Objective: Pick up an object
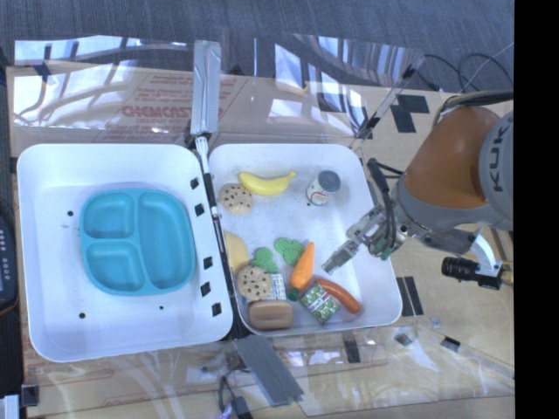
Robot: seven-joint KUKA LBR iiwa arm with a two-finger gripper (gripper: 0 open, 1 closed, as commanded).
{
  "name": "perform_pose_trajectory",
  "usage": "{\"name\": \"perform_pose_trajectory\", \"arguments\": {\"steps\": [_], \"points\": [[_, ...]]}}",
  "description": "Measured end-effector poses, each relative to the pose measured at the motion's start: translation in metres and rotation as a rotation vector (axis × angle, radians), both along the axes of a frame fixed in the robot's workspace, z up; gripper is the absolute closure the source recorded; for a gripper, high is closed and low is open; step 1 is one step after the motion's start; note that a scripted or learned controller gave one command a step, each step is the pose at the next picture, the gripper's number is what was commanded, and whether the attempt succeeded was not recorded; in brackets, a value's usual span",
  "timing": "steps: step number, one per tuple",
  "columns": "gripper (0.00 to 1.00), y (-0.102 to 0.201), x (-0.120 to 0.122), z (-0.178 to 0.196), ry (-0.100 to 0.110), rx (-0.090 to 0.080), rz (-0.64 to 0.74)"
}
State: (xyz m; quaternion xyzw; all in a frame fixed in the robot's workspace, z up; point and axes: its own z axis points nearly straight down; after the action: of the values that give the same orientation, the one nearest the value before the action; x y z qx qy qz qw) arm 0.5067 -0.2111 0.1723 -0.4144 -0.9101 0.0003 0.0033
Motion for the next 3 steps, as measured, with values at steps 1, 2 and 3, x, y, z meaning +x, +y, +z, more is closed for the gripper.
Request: {"name": "perform_pose_trajectory", "arguments": {"steps": [1, 2, 3], "points": [[0.00, 0.049, 0.022, -0.077, -0.005, -0.002, -0.018], [1.00, 0.049, 0.022, -0.071, 0.000, 0.000, -0.015], [1.00, 0.070, 0.067, -0.080, -0.008, -0.003, -0.418]]}}
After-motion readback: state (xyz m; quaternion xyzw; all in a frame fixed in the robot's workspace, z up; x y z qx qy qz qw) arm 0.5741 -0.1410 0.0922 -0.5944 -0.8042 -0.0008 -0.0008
